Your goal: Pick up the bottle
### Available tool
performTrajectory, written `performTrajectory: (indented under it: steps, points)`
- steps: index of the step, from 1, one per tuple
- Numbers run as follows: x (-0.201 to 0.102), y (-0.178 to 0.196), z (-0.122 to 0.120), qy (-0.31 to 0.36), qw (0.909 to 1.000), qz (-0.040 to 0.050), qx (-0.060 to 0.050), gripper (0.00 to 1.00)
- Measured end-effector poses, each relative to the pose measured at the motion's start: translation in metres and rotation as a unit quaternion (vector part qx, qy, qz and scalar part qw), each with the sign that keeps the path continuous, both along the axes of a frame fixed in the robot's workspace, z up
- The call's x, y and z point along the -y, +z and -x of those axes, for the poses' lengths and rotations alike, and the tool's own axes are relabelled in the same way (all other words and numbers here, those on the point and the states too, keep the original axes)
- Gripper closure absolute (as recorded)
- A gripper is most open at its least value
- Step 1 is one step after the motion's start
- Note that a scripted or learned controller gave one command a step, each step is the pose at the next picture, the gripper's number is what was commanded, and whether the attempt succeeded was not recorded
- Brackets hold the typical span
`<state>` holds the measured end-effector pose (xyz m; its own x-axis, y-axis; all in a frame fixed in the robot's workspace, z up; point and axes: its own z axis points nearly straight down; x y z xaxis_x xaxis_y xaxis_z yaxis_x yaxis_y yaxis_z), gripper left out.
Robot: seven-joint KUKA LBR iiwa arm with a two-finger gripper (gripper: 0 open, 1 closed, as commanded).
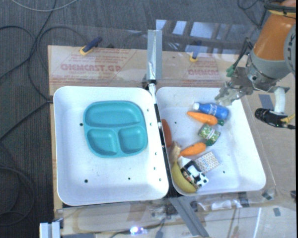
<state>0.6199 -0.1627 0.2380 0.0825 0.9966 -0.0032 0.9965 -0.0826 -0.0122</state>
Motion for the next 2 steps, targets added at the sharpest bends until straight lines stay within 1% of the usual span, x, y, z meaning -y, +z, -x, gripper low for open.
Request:
performTrajectory:
  steps: [1,2]
  points:
    - [0.000,0.000,0.000,0.000,1.0000,0.0002,0.000,0.00]
    - [0.041,-0.079,-0.002,-0.005,1.0000,0.0002,0.003,0.00]
